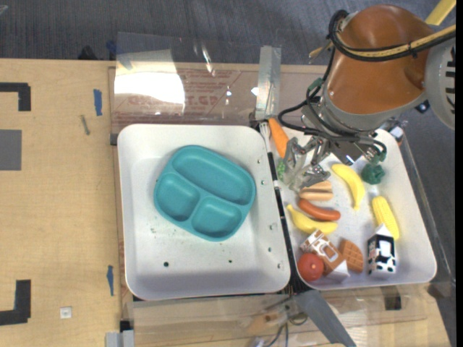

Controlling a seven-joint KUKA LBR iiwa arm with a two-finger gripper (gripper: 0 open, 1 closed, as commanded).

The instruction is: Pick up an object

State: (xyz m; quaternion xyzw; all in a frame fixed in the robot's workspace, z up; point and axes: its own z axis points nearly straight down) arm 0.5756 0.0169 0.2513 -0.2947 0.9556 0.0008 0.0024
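Observation:
My gripper (304,166) hangs low over the upper left part of the right bin (423,255), under the orange band of the arm. Its metal fingers (295,157) point down toward a hot dog toy (316,191) and sit just right of an orange carrot (277,137). Nothing shows between them. Below lie a red sausage (319,210), a yellow banana (311,220), a second banana (350,182), a corn cob (384,216), a red tomato (311,267), a brown cracker (352,254) and a black and white carton (383,254).
The left bin (145,266) holds a teal divided plate (205,191). A green toy (373,172) lies at the right bin's upper right. A clear plastic sheet (188,85) sits behind the bins. The wooden bench (51,194) spreads to the left.

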